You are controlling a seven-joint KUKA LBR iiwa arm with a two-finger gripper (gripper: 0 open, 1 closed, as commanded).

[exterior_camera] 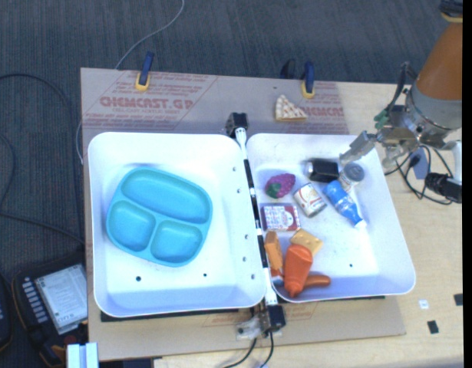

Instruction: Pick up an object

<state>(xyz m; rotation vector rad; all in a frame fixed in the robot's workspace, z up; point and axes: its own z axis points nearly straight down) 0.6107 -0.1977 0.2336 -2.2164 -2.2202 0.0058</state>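
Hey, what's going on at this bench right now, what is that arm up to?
A robot arm reaches in from the right, its gripper over the back edge of the right bin, close to a small black object and a blue bottle. Nothing can be seen held in it. That bin also holds a carrot, a purple berry-like piece and small packets. The left bin holds a blue divided plate.

A blue divided tray point(159, 216) is held in the left bin point(212, 148); two blue clamps point(146, 65) are fixed along the bench point(420, 290) far edge.
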